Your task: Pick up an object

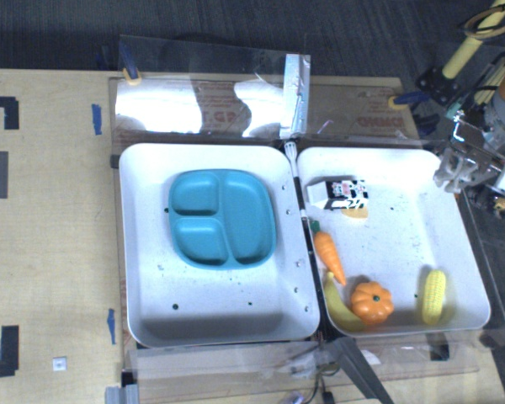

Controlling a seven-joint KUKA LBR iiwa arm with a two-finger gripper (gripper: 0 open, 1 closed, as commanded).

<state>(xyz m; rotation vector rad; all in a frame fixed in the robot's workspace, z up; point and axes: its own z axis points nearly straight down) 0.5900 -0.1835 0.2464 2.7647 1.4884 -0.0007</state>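
The gripper (461,168) hangs at the far right edge of the right bin (404,225), over its rim; whether it is spread or pressed together I cannot tell. Nothing is visibly between its tips, so the pick looks not yet begun.

The candidates all lie in that bin: a carrot (329,257) against the left wall, a pumpkin (371,301) resting on a banana (341,306) at the near edge, a corn cob (434,295) towards the near right corner, and a small black-and-white cow toy (348,195) near the far left corner (any markings are too small to read).

The left bin (151,301) carries a blue divided plate (223,217), probably just parked centrally.
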